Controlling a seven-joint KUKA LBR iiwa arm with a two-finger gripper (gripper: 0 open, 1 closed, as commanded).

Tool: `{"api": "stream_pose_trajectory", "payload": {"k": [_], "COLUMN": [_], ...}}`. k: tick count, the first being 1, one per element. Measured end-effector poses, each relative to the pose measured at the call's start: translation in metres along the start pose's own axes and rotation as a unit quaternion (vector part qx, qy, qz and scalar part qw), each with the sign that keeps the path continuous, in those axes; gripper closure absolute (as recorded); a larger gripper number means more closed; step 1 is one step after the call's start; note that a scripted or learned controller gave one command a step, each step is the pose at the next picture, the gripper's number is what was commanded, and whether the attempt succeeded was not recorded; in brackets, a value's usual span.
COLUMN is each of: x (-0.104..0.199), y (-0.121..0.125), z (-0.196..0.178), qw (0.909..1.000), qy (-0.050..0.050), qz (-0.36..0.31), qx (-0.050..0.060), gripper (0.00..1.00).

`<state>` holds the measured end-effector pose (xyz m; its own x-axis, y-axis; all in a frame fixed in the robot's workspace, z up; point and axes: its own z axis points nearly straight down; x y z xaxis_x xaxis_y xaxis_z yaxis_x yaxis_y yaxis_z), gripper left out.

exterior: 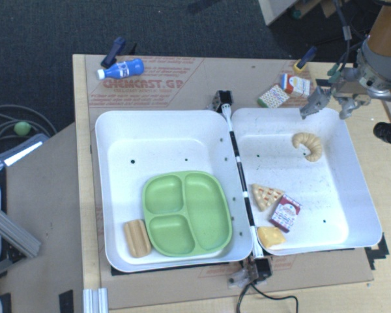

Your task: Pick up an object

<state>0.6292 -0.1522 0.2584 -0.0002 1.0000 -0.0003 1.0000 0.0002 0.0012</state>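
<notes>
Two fingers of the hand [331, 107] are spread wide with nothing between them, just above the croissant [308, 144]. Below the croissant lie a pizza slice [266, 195] and a red packet [285, 213].

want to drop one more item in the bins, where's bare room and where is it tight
Free: the left bin floor behind the green tray; the right bin middle, between the croissant and the front cluster. Tight: the left bin's front, with the tray and wooden block, and the right bin's front-left with pizza slice, red box and yellow piece.
</notes>
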Motion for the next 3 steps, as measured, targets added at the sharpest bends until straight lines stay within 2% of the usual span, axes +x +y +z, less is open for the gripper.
{"api": "stream_pose_trajectory", "payload": {"k": [1,2,3], "x": [-0.056,-0.032,-0.054], "y": [-0.023,0.011,-0.006], "z": [0.045,0.157,0.149], "qw": [1.0000,1.0000,1.0000], "qy": [0.000,0.000,0.000], "qz": [0.001,-0.001,0.000], "qx": [0.001,-0.001,0.001], "gripper": [0.00,0.00,0.00]}}
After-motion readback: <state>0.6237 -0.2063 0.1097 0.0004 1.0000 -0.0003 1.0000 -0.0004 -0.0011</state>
